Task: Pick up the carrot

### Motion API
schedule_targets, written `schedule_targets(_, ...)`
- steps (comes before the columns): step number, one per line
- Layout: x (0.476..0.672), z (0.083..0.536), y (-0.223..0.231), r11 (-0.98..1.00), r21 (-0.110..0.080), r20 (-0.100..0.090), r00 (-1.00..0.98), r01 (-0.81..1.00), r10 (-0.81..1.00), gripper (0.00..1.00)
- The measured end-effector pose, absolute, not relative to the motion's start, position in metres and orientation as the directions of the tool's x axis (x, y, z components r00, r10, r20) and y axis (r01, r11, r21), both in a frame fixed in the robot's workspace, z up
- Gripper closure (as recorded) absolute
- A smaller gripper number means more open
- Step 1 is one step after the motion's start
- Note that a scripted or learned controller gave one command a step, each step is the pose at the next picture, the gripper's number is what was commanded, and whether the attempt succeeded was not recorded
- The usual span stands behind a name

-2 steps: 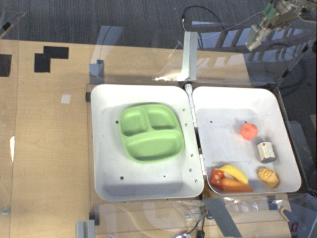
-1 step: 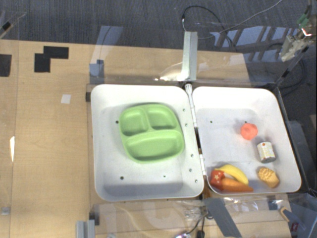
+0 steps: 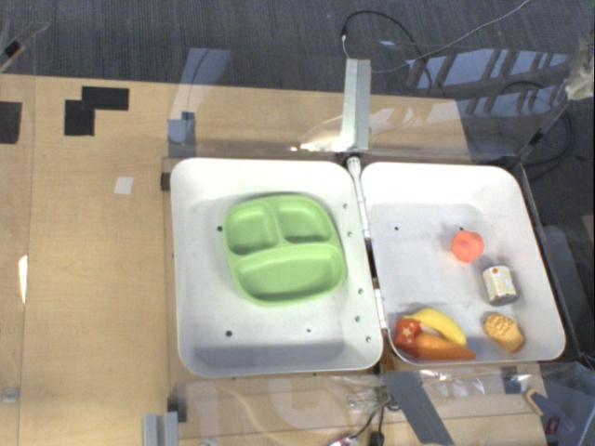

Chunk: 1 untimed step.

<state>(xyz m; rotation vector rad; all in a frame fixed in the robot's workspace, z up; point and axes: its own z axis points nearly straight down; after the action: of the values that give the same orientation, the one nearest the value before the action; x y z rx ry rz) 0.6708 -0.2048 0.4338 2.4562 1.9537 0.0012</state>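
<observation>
carrot [image 3: 444, 347]: lying flat in the near left corner of the right bin [image 3: 437, 203], long axis running left to right, tapering toward the right.
neighbours: touching a banana [image 3: 439, 324] just behind it and a red strawberry-like fruit [image 3: 407, 331] at its thick end; crowded against the bin's near wall.
handling: likely a light, rigid plastic toy; smooth and rounded, so apt to roll or slip out of a pinch.
grasp point: best taken across the middle, jaws straddling the narrow width, clear of the banana.
jaws: cannot tell.
surface: shallow white bin floor, smooth and slick.
room: tight at the wall and beside the banana; open above.
elsewhere: orange-red ball [image 3: 468, 244], small can [image 3: 500, 284] and a yellow bumpy piece [image 3: 503, 332] well apart; green divided plate [image 3: 284, 247] in the left bin [image 3: 200, 277].
</observation>
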Motion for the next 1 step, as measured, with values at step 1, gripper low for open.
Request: schedule_targets(1,0.6734,0.4432,-0.203,-0.217,0.005,-0.003,0.217,0.976,0.976,1.0)
